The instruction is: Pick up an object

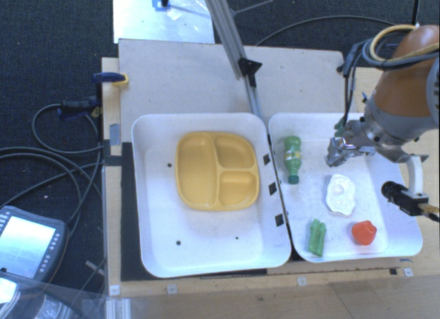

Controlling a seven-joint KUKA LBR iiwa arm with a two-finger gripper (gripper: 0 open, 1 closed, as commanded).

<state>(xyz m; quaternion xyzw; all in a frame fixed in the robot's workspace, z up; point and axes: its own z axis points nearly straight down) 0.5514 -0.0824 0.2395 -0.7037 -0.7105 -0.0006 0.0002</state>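
- Right bin (pixel 302 126): one green bottle (pixel 293 159) near left wall; one white object (pixel 340 194); one green piece (pixel 316 236); one red piece (pixel 364 232), front-right corner.
- Left bin (pixel 151 194): one yellow divided tray (pixel 217 170).
- Gripper (pixel 338 152) above white object; grip state undeterminable.

Grey pendant (pixel 24 242) at lower left, black cables (pixel 48 166) beside it (blue clamp (pixel 110 77) above).
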